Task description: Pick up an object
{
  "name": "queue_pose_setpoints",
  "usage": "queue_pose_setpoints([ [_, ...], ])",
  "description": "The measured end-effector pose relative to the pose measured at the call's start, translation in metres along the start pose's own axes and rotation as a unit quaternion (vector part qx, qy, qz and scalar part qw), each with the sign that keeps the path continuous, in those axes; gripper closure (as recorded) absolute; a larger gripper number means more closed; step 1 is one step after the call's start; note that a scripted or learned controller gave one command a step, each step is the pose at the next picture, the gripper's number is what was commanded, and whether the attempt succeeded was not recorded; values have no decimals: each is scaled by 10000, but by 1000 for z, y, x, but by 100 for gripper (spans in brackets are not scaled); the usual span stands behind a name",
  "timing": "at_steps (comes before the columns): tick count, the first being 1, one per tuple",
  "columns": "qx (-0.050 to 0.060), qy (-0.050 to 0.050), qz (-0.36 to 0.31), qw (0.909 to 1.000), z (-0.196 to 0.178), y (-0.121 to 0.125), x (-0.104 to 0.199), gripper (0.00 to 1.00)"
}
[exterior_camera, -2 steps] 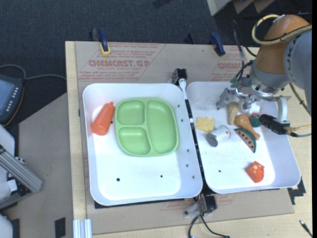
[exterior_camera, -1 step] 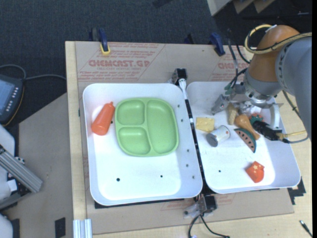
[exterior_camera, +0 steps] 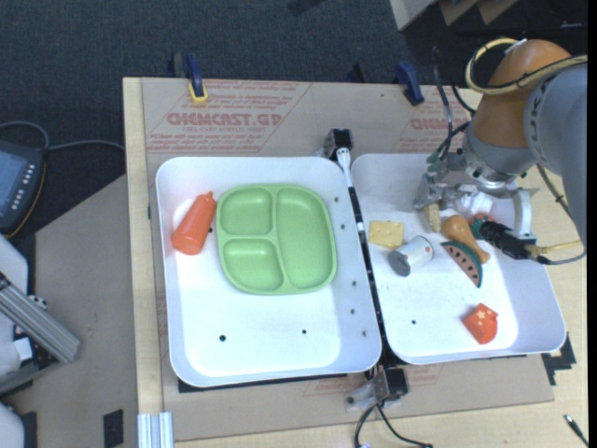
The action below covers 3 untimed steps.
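My gripper [exterior_camera: 437, 200] hangs low over the back of the right bin [exterior_camera: 522, 339], under the grey wrist with the orange band. Just below it lie a tan, croissant-like piece [exterior_camera: 458, 228] and a dark watermelon slice [exterior_camera: 465, 260]. To the left of them are a yellow cheese wedge [exterior_camera: 386, 232] and a small grey-and-white cylinder [exterior_camera: 410, 255]. A red strawberry-like piece [exterior_camera: 480, 324] sits near the bin's front right. The gripper's body hides what is directly beneath it.
The left bin [exterior_camera: 261, 343] holds a green divided plate [exterior_camera: 277, 238] and an orange bottle-shaped toy [exterior_camera: 193, 223] at its left side. A black cable [exterior_camera: 508, 241] trails from the wrist over the right bin's right rim.
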<state>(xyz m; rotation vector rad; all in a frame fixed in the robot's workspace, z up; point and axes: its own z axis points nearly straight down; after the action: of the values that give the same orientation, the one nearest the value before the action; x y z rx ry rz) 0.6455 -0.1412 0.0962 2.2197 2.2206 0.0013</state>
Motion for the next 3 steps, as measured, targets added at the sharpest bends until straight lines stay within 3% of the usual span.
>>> queue_pose_setpoints([
  [2, -28, -5, -8, 10000, -113, 4, 4, 100],
  [3, -16, -4, -5, 10000, -130, 5, 4, 100],
])
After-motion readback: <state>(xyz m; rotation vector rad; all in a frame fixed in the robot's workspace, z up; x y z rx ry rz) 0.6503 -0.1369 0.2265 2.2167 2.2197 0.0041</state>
